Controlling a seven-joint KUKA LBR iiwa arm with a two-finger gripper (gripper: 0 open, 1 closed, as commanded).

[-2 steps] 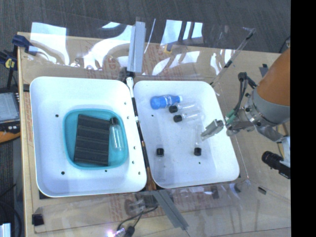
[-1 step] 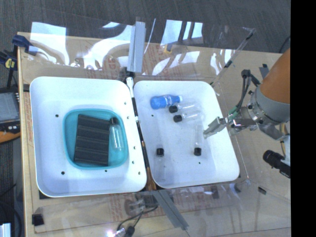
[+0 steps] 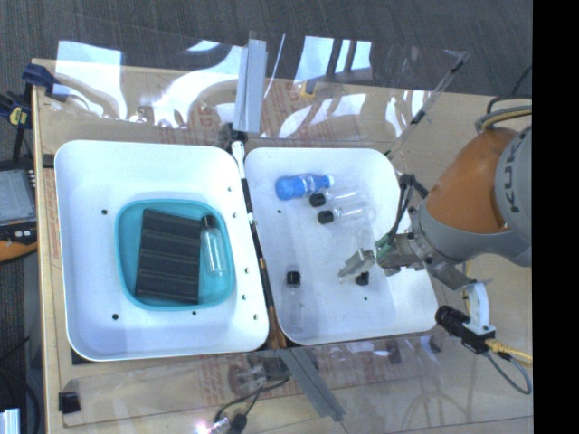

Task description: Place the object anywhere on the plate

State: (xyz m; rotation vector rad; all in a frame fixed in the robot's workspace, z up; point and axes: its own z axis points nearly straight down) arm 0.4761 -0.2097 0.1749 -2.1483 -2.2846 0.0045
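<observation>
One dark block [image 3: 170, 256] and vial [image 3: 214, 247] on teal plate [image 3: 128, 233].

bright, even light | glare on clear screen [image 3: 298, 61] | focus sharp

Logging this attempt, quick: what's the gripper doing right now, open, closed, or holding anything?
Gripper: over the right bin, open, holding nothing.

Wooden bench [image 3: 136, 387] under glossy clear sheet, reflections along far edge. Two shallow white bins side by side, touching: left bin [image 3: 81, 242], right bin [image 3: 317, 319]. Cables near front edge.
</observation>
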